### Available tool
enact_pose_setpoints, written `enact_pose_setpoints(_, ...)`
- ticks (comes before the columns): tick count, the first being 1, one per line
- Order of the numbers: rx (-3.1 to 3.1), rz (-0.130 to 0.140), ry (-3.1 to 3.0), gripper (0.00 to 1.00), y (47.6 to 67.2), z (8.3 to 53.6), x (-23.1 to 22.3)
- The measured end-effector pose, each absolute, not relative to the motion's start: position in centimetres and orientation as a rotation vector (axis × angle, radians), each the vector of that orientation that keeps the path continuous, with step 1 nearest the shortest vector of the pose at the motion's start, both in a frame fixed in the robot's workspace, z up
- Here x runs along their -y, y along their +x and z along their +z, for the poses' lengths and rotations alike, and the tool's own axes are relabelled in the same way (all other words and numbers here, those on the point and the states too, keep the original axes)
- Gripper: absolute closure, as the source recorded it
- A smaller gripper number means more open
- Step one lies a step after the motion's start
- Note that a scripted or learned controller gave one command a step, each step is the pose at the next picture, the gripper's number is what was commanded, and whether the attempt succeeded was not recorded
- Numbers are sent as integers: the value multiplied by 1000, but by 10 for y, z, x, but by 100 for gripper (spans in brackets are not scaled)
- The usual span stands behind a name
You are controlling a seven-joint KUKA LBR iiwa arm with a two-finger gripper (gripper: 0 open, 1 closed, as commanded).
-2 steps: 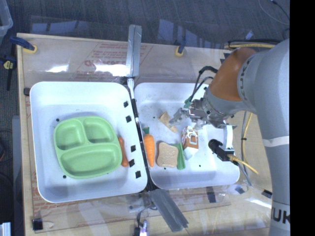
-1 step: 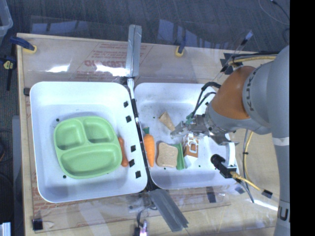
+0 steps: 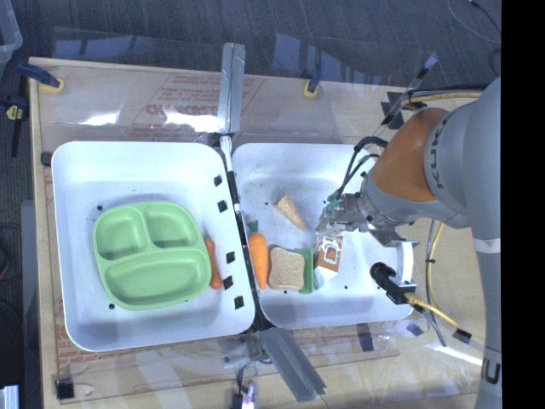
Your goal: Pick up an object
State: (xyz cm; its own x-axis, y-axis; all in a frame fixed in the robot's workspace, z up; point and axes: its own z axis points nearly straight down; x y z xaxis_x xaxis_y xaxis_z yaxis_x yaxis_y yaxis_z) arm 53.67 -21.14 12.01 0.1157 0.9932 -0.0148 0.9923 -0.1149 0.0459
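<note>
In the right bin (image 3: 281, 164), near its front wall, lie a carrot (image 3: 258, 259), a sandwich (image 3: 288, 268) and a small carton (image 3: 328, 253) in a row, with a wedge (image 3: 290, 211) just behind. The gripper (image 3: 334, 228) hangs right over the carton, touching or nearly so; whether it grips I cannot tell. The carton looks light and stiff, best pinched across its narrow sides, with the sandwich close on one side and open floor behind.

A divided plate (image 3: 152, 256) sits in the left bin (image 3: 77, 177), with one carrot (image 3: 212, 262) at its 3 o'clock edge. In the right bin (image 3: 281, 164), a second carrot (image 3: 258, 257) lies at 9 o'clock of a sandwich (image 3: 288, 268); a wedge (image 3: 290, 211) lies at the sandwich's 12 o'clock, a small carton (image 3: 328, 254) at 3 o'clock.
</note>
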Motion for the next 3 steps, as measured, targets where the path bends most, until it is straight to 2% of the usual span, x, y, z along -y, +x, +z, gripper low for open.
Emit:
enact_pose_setpoints(1, -2061, 31, 2312, 0, 537, 120, 211)
enact_pose_setpoints(3, -2156, 29, 2228, 0, 491, 106, 210)
